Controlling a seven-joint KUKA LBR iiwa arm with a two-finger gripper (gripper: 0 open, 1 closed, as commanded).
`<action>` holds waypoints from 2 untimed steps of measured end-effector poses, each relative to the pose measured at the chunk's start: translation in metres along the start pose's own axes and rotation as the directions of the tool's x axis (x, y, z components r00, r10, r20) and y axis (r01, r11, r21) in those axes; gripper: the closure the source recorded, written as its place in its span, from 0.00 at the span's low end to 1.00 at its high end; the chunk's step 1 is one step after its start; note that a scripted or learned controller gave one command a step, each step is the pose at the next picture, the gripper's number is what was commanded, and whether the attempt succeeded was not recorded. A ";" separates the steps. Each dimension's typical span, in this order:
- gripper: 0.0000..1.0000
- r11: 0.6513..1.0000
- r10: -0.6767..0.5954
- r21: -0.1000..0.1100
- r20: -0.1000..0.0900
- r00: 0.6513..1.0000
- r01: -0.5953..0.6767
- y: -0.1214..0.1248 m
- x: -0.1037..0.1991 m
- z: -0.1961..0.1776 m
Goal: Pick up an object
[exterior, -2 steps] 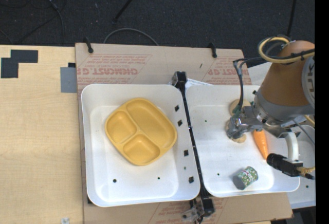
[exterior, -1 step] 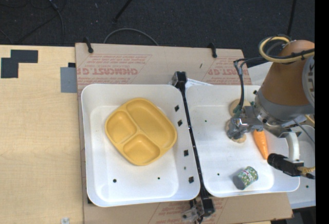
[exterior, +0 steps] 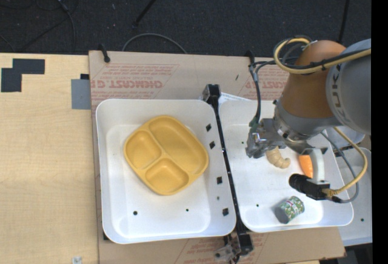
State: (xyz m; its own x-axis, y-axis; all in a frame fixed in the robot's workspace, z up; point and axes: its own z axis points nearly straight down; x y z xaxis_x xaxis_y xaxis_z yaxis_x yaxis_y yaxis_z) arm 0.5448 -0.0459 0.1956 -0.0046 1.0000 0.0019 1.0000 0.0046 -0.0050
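1. Gripper (exterior: 257, 146) hangs low in the right bin (exterior: 242, 196); whether it is wide or narrow, I cannot tell.
2. Beige object (exterior: 279, 158) lies just beside it.
3. Yellow tray (exterior: 165, 154) is in the left bin (exterior: 115, 208).

Divided plate (exterior: 166, 154) in left bin (exterior: 115, 208) (can (exterior: 290, 209) in right bin (exterior: 254, 208))

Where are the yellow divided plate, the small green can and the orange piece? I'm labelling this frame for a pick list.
yellow divided plate (exterior: 165, 154): camera view, on the ridge between its compartments.
small green can (exterior: 291, 208): camera view, on its patterned side.
orange piece (exterior: 306, 166): camera view, on its middle.
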 end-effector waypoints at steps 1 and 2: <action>1.00 1.000 0.000 0.000 0.000 1.000 0.000 0.020 0.043 0.005; 1.00 1.000 0.000 0.000 0.001 1.000 0.000 0.039 0.084 0.006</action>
State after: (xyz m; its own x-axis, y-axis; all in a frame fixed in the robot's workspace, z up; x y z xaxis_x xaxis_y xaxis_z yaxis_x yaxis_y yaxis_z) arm 0.5835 0.0385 0.1897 -0.0049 1.0000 0.0010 1.0000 0.0049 -0.0047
